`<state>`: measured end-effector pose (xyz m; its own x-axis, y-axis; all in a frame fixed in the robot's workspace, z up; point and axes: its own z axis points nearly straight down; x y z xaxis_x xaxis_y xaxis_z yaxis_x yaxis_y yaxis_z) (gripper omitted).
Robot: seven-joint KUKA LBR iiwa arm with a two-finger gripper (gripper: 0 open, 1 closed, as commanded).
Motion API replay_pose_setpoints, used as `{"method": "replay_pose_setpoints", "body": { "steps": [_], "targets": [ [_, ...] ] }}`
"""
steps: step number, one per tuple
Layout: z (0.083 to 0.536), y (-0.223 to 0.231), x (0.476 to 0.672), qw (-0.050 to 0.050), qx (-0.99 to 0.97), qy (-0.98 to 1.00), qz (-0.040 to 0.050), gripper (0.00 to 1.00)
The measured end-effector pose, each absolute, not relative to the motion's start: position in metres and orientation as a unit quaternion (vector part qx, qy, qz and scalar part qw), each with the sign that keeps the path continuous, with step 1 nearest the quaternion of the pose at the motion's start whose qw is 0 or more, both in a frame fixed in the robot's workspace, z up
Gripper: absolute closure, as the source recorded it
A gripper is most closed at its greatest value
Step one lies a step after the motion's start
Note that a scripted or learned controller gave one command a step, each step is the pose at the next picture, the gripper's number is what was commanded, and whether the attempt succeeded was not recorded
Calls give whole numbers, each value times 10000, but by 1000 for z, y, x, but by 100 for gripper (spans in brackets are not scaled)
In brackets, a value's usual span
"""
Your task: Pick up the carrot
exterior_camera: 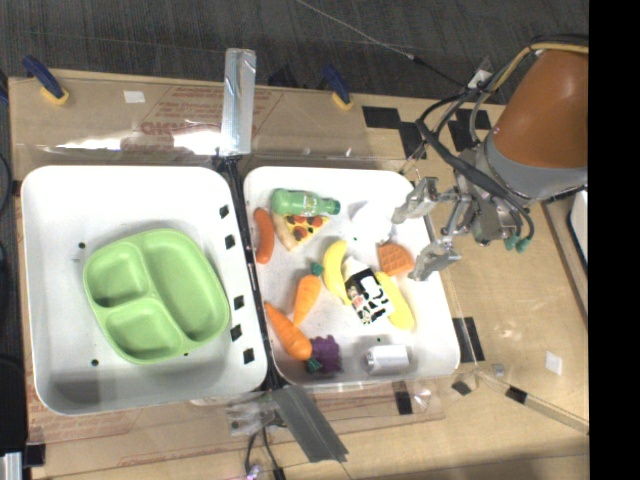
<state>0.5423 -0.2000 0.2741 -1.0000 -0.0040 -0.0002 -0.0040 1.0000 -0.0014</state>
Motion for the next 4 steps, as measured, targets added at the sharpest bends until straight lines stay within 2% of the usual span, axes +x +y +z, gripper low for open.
{"method": "replay_pose_setpoints", "body": {
  "steps": [1, 2, 3, 4],
  "targets": [
    [163, -168, 493, -37, -558, 9984, 17, 0],
    [103, -111, 489, -14, -58, 10000, 13, 0],
    [115, -110, 491, 6, -93, 10000, 4, 100],
    [262, -89, 502, 67, 232, 9997, -11, 100]
  ]
}}
